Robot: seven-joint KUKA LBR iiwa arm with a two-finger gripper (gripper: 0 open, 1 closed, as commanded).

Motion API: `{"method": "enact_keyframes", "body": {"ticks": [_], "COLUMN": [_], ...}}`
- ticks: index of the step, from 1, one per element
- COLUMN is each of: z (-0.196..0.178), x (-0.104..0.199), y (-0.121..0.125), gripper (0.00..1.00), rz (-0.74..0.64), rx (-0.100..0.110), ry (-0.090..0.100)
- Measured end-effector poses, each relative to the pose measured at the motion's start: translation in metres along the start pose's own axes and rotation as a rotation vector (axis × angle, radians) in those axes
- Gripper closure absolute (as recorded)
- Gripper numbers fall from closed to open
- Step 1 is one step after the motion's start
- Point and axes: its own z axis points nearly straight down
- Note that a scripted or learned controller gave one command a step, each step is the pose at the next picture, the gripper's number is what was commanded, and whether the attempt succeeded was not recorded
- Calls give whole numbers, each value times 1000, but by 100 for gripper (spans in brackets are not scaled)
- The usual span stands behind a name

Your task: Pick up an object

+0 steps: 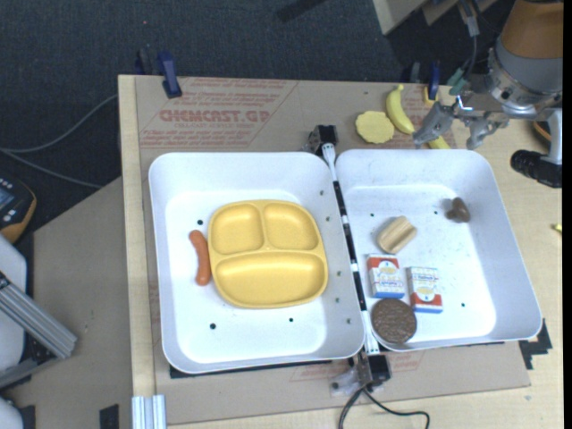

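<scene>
My fingers (pixel 458 130) hang open above the right bin's (pixel 500 239) far rim, gripping nothing, near the banana (pixel 399 109) on the counter (pixel 134 239).

Dark blue-grey carpet floor (pixel 80 52) with loose cables, cardboard-topped bench (pixel 223 114), aluminium frame (pixel 31 315) at lower left.

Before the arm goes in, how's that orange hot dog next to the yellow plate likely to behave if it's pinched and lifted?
The hot dog looks like a small, smooth toy, so probably light and somewhat slippery. Its rounded, slender shape suggests it could roll if nudged sideways. It lies close beside the yellow plate, so a finger may have little room on that side.
</scene>
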Motion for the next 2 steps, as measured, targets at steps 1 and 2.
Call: {"method": "enact_keyframes", "body": {"ticks": [1,2], "z": [146,190], "x": [-21,20], "y": [-115,-89], "gripper": [0,0], "rz": [6,-4], "rx": [20,5], "ry": [5,3]}}
